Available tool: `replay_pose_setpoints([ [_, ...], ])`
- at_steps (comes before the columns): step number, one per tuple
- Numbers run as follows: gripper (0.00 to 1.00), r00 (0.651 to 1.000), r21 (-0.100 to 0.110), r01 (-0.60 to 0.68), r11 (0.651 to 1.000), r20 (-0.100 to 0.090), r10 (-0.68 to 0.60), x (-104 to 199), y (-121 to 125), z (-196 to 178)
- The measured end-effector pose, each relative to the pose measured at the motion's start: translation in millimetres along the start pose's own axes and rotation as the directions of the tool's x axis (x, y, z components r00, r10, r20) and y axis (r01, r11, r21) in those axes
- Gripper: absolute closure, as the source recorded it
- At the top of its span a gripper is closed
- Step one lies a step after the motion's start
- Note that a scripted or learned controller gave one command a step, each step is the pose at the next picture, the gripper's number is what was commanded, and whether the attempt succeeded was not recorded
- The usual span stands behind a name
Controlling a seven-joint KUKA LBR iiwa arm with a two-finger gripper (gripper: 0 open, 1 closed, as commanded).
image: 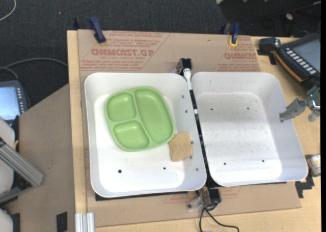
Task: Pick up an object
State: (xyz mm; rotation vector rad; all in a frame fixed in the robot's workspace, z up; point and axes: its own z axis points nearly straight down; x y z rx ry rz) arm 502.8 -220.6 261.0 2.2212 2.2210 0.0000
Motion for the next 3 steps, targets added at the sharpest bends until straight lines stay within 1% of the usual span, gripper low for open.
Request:
replay_pose_setpoints([
  [1, 0.0, 1.0, -0.02, 0.002, 1.0, 0.009, -0.002, 3, -23, -185],
  [2, 1.0, 1.0, -0.006, 0.003, 1.0, 0.005, -0.003, 3, -22, -186],
  [3, 1.0, 1.0, 0.014, 0.007, 1.0, -0.007, -0.007, 72, -17, -57],
])
